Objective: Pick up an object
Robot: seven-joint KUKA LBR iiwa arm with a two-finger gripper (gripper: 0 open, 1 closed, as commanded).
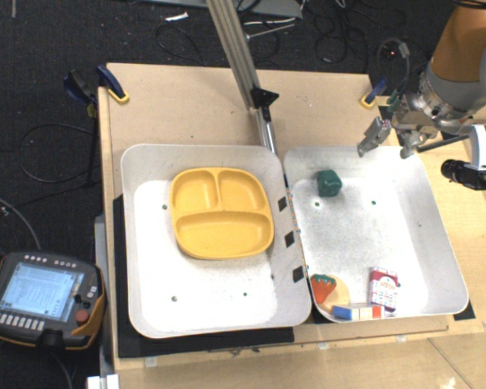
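The gripper point(391, 140) hangs over the right bin's point(421, 241) far edge, jaws apparently spread and empty; descending here could miss the green block point(329, 182).

The arm comes in from the upper right, its orange band point(463, 31) sitting highest and the grey wrist point(454, 96) just below and to the left of it. From the wrist the claw point(390, 142) hangs down and to the left, tilted rather than plumb. Its two fingers point(373, 138) are spread, with a clear gap between the tips, and nothing sits between them. The left fingertip points down and outward; the right one sits closer under the wrist. Cables loop behind the wrist, above the claw.
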